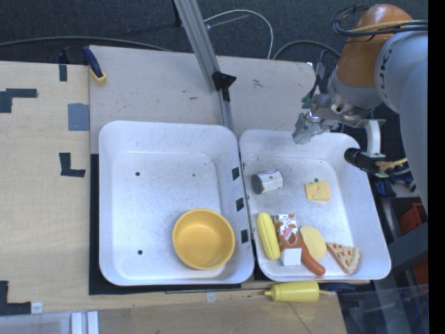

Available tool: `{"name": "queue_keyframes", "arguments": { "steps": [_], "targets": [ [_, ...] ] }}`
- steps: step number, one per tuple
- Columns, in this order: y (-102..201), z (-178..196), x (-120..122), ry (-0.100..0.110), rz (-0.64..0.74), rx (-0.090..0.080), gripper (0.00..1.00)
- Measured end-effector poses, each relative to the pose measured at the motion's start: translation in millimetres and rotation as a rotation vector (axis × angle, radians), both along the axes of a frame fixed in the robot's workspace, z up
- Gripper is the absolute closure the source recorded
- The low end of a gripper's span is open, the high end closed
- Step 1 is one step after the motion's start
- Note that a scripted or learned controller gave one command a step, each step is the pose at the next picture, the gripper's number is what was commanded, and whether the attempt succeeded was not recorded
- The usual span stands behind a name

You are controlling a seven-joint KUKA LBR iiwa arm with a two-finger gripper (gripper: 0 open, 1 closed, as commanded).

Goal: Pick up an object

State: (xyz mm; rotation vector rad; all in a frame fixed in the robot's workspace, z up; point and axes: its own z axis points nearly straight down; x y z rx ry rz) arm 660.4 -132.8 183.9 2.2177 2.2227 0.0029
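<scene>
Arm above right bin — toy food

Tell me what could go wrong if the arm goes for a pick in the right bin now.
The corn cob, hot dog and pizza slice lie packed together at the near edge, so a grasp there may catch two or slip. The cheese square looks flat and hard to pinch. The end effector hangs over the right bin's far rim, which it could clip.

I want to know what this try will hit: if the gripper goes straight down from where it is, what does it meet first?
Probably bare floor at the far rim of the right bin, since the gripper hangs there; depth is unclear.
</scene>
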Motion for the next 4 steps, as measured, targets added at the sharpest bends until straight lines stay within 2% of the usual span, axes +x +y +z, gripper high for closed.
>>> {"name": "queue_keyframes", "arguments": {
  "steps": [2,3,4],
  "targets": [
    [11,105,-2,-0.003,0.0,-0.001,1.0],
    [55,87,-36,0.007,0.002,0.001,1.0],
    [93,70,-62,0.007,0.002,0.0,1.0]
  ]
}}
